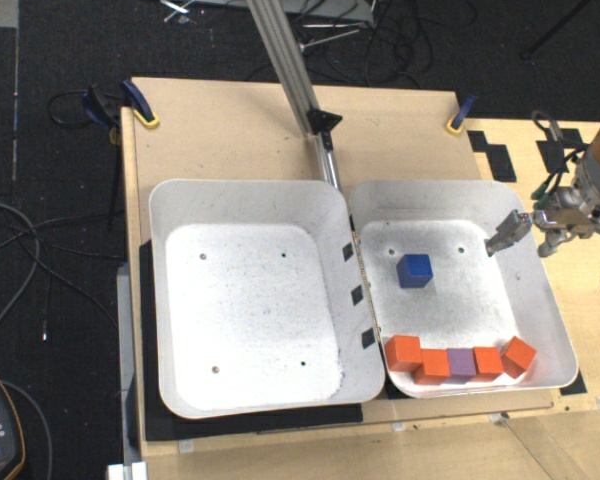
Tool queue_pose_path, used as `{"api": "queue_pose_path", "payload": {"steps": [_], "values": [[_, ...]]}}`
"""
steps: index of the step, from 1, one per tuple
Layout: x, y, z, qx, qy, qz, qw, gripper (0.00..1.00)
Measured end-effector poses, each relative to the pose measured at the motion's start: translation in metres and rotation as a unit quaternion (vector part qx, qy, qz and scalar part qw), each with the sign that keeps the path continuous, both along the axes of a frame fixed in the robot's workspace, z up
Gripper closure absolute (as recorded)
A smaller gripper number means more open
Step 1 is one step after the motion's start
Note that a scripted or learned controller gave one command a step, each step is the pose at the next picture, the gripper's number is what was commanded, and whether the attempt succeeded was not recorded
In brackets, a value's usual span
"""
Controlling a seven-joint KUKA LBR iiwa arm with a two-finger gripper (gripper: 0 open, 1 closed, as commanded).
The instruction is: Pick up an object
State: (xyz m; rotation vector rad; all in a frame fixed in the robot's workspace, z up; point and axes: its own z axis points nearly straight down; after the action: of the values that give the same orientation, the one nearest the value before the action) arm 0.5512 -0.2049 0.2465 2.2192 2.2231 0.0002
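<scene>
A blue cube (pixel 414 270) sits in the middle of the right bin (pixel 450 196). Along that bin's front wall runs a row of blocks: an orange one (pixel 403 352), a second orange (pixel 435 366), a purple one (pixel 462 363), and two more orange (pixel 488 361) (pixel 519 356). My gripper (pixel 527 242) hovers over the right bin's right rim, to the right of the blue cube and a little farther back. Its fingers (pixel 506 233) are spread open with nothing between them.
The left bin (pixel 170 203) lies beside the right one on the tan bench (pixel 230 138). A slanted metal pole (pixel 285 53) comes down to the gap behind the bins. Clamps mark the back corners (pixel 138 103) (pixel 462 114).
</scene>
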Motion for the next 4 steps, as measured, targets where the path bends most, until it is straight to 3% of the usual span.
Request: {"api": "queue_pose_path", "payload": {"steps": [1, 2, 4], "values": [[0.052, 0.042, -0.126, 0.0007, -0.001, 0.001, 1.0, 0.0], [0.09, 0.107, -0.152, 0.0008, -0.002, 0.004, 1.0, 0.0], [0.057, 0.101, -0.151, 0.0, 0.002, -0.002, 1.0, 0.0]]}}
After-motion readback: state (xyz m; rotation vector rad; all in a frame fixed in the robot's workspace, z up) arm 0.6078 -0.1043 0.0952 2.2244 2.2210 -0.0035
